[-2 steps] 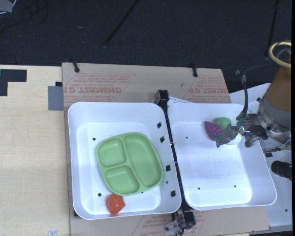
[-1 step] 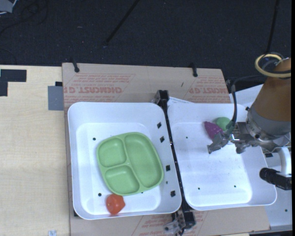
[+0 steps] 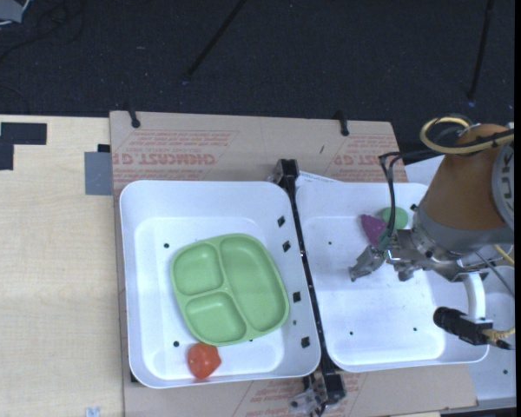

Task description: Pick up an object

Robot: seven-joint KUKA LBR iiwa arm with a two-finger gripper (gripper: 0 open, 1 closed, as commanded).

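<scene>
Overhead, metal gripper (image 3: 384, 266), purple lump (image 3: 372, 227)

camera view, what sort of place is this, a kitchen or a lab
Most likely a robotics lab bench set up for grasping trials, not a kitchen: two white bins sit on taped cardboard, a grey and orange arm reaches over the right one, and cables trail over dark floor behind.

Two white bins are sitting side by side on the table (image 3: 43, 259). In the left bin (image 3: 148, 233), a green divided plate (image 3: 230, 287) is lying near the middle, with a small red object (image 3: 203, 360) just off its 7 o'clock edge. Over the right bin (image 3: 373, 337), the arm (image 3: 464, 194) is reaching in from 3 o'clock, its jaws hanging low. A purple object (image 3: 372, 227) and a green object (image 3: 398, 217) are lying at 12 o'clock of the gripper (image 3: 378, 266).
</scene>
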